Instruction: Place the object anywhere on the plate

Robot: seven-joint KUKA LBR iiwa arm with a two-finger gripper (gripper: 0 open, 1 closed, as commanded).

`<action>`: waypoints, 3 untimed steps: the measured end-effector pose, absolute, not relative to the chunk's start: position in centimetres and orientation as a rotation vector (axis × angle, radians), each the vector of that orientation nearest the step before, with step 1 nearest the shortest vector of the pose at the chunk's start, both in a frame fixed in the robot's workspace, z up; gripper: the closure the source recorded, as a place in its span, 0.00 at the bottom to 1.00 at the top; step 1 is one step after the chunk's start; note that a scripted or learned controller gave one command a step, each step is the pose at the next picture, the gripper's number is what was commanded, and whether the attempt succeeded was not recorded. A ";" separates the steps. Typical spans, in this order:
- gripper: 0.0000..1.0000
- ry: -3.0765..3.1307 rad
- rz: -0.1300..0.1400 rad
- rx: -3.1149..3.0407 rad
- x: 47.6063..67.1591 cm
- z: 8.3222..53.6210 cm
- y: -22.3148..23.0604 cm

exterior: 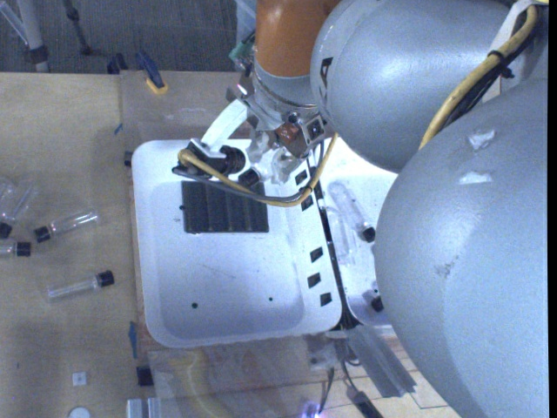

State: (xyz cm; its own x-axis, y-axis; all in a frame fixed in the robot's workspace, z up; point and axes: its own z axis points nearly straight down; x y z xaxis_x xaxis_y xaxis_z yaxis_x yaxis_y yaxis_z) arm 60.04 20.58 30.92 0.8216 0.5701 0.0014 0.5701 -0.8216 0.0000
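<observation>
While your tool point(271, 157) hangs by the plate's point(224, 209) far edge, likely lining up a drop, its grip can't be told.

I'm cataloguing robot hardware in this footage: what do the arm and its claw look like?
The arm has bulky, rounded, glossy grey shells, an orange band above the wrist and a yellow cable along its side. The claw is small and pale.

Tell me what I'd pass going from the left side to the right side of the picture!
Clear tubes with black caps on the bench → left white bin → black ribbed plate → clear tube in the right bin → big grey arm.
</observation>
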 end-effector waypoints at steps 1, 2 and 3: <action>1.00 -0.655 -0.002 -3.074 48.2 36.0 21.6; 1.00 -0.310 -0.001 -3.128 48.0 27.6 22.3; 1.00 -0.318 0.000 -3.128 55.2 19.6 22.3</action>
State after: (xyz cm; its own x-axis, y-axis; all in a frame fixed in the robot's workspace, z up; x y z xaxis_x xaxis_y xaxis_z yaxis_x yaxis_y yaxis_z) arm 55.22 22.30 19.59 0.9796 0.2010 0.0000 0.2010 -0.9796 0.0025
